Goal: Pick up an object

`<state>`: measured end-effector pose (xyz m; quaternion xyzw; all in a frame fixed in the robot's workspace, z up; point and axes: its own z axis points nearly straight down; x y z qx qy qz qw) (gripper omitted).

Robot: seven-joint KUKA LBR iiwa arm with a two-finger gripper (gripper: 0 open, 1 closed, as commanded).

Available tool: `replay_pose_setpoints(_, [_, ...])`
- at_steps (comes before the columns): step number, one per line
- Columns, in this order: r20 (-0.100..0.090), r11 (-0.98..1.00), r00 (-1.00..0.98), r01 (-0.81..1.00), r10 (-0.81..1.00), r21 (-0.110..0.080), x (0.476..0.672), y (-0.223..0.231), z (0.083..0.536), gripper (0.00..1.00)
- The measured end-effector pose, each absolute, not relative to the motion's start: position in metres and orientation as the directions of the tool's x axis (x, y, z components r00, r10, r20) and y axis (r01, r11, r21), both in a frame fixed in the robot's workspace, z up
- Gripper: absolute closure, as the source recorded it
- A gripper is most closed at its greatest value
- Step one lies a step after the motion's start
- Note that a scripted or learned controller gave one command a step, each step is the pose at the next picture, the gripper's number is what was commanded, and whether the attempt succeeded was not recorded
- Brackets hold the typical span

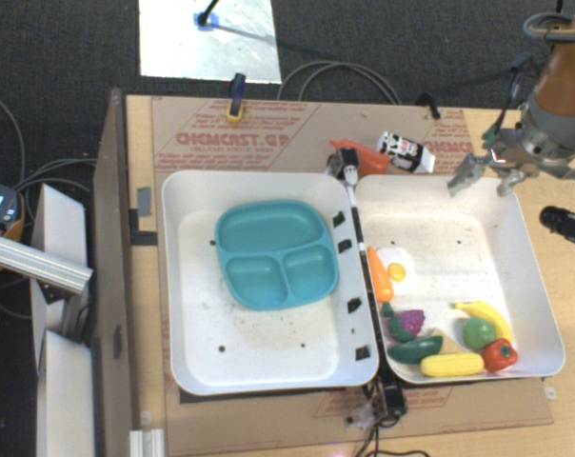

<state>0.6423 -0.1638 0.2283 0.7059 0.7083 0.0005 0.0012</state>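
My gripper [485, 180] hangs above the far right corner of the right bin [516, 227], its two fingers spread open with nothing between them. Toy food lies along the bin's near side, well below the gripper: a carrot [376, 271], a fried egg [394, 266], a purple eggplant [408, 323], a dark green cucumber [416, 348], a yellow corn cob [450, 364], a banana [482, 313], a green pepper [478, 332] and a red tomato [500, 353].
The left bin [188, 255] holds a teal divided plate [275, 254]. Black clips run along the wall between the bins. Behind the bins on the cardboard lie an orange-handled tool [354, 156] and a black-and-white bottle [406, 151].
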Motion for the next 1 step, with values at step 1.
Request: replay_pose_setpoints(1, [0.005, 0.007, -0.007, 1.000, 1.000, -0.010, 0.5803, -0.1026, 0.1379, 0.00])
